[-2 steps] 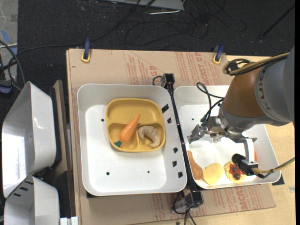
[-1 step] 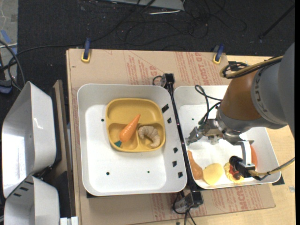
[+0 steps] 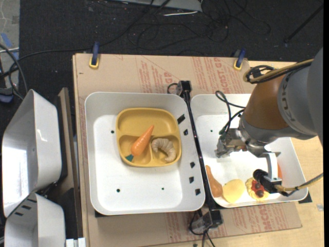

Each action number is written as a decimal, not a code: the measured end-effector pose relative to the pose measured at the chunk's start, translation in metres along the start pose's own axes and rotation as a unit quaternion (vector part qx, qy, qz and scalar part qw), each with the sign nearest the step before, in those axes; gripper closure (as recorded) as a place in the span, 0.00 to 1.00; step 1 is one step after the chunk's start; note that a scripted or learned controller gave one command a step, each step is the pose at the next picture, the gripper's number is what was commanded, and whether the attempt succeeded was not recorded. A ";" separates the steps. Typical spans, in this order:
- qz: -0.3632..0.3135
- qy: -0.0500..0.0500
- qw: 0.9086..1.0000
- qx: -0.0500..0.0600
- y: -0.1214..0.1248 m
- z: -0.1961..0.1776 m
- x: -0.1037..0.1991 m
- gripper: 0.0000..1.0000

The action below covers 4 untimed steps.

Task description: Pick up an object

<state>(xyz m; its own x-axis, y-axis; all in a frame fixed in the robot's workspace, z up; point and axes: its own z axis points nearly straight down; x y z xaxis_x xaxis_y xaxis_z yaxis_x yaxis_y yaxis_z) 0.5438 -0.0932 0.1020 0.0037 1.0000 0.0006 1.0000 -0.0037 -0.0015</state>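
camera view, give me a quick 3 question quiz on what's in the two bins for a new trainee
1. True or false: the carrot lies in the yellow divided plate.
2. Which bin is the arm over? A) the left bin B) the right bin
3. Fill in: the pale round piece sits near the ____ edge of the right bin as seen in the picture.

Key:
1. True. It rests in the plate beside a pale shrimp-like piece.
2. B. The arm reaches in from the picture's right and hangs over the right bin.
3. Bottom, between an orange strip and a red and yellow item.
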 end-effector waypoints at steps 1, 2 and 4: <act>-0.003 -0.001 1.000 -0.003 0.006 -0.061 -0.002 1.00; -0.002 -0.001 1.000 -0.003 0.000 -0.108 -0.007 1.00; -0.006 0.000 1.000 -0.001 0.018 -0.120 0.041 1.00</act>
<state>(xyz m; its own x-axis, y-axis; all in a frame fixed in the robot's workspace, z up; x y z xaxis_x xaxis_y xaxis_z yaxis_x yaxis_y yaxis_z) 0.5618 -0.0522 0.2217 -0.0075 1.0000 0.0006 1.0000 0.0075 0.0008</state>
